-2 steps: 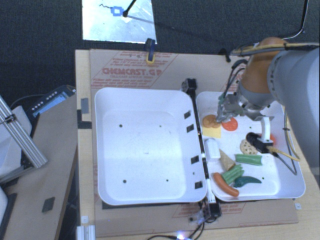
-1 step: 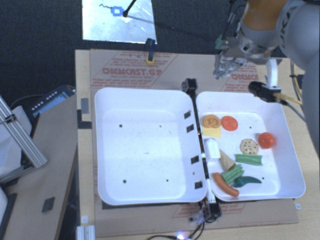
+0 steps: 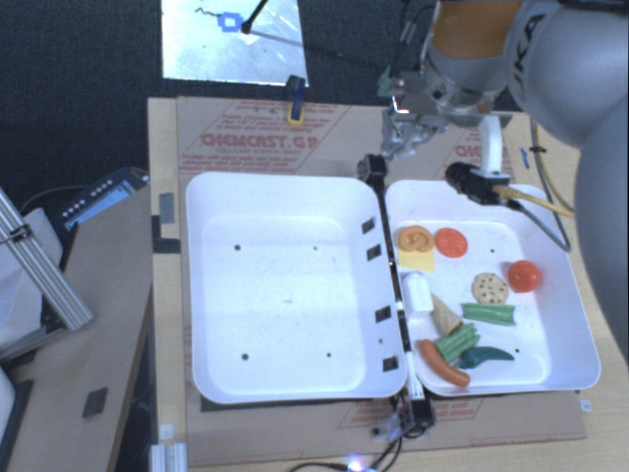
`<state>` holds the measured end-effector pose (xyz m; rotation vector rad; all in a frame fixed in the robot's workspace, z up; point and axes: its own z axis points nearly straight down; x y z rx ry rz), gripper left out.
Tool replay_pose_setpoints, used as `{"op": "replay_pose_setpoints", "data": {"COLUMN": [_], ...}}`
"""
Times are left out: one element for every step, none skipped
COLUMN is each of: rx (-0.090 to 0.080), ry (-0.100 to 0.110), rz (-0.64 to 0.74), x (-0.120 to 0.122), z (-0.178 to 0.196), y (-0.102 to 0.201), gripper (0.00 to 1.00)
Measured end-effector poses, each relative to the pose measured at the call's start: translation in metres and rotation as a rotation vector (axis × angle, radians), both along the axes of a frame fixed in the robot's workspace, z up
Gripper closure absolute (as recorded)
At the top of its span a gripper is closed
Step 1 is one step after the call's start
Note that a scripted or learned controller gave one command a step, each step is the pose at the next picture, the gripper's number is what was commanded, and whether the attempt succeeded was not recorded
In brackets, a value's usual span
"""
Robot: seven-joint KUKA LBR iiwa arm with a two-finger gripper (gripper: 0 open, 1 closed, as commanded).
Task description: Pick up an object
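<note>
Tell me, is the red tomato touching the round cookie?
Apart. The camera view shows a strip of white bin floor between the red tomato and the round cookie, which lie side by side in the right bin.

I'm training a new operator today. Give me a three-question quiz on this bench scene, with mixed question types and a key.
1. True or false: the toy foods lie in the right bin.
2. Which sits nearest the tomato? A) sausage B) cookie C) cheese slice
3. Fill in: the pincer hangs above the bins' ____ edge.

Key: 1 true; 2 B; 3 far.
</note>
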<state>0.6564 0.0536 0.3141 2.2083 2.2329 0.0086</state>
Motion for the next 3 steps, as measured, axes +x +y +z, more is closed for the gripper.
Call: {"op": "replay_pose_setpoints", "data": {"rx": [-0.001,0.002,0.000], "ry": [0.001,-0.002,0.005], "rz": [-0.001,0.003,-0.002], "x": [-0.012,-0.013,-0.083], "z": [0.026,0.057,0.081], "y": [0.060,0.174,0.183], "gripper": [1.00,1.00,1.00]}}
